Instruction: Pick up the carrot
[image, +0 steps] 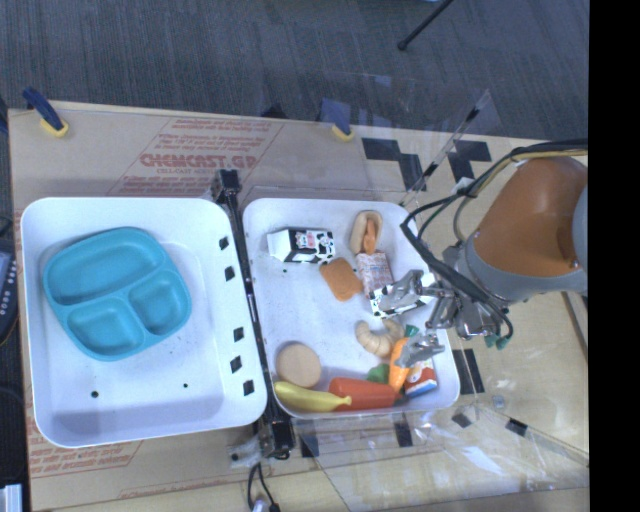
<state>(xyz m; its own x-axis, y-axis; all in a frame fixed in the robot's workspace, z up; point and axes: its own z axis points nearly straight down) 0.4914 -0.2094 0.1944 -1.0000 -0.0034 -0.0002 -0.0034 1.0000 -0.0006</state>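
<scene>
Wedged among toy foods in the lower right corner of the right bin (300, 330), the carrot (399, 364) lies with its orange tip up and green top beside a red pepper (362, 391). One hand (418, 318) hangs just above it, fingers spread to either side of the carrot's upper end, gripping nothing; judged from that, the grasp is being lined up. Counted: one carrot, one banana (310, 399), one milk carton (300, 244), two bins. One blue tray (116, 292) sits in the left bin (60, 410).

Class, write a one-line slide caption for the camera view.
Gripper hovers over the right bin of toy food, just above the carrot; blue tray in left bin.
</scene>
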